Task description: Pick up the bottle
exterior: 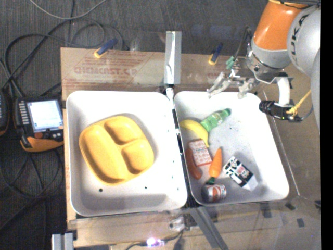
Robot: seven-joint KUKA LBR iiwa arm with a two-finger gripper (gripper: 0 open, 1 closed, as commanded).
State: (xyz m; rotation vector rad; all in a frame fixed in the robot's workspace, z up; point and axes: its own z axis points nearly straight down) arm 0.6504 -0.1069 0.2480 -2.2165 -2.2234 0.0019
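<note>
The gripper (231, 87) hangs over the far rim of the right bin (270, 155), its two thin fingers spread apart w/ nothing between them. The fingertips are small and pale against the bench, so the exact gap is hard to read, but they're clearly splayed. The arm (283, 25) behind it is cut off by the top and right edges; only the orange band and grey wrist show.

The bottle (215, 119) lies on its side inside the right bin, just below the gripper and apart from it. Green body, pale cap end. Long axis runs on a slant: cap toward the bin's far-right, base toward the bin's near-left. The base end touches or tucks behind the banana (194, 129); can't tell which.

Nearer the bin's front: a small red-and-white box (200, 152), an orange carrot (215, 161) beside it, a reddish piece (193, 169) partly hidden under the box, a black-and-white carton (240, 173), and a can (214, 192) at the front wall. Labels too small to read.

Left of the right bin sits the left bin (93, 191) w/ a yellow divided tray (117, 149).
</note>
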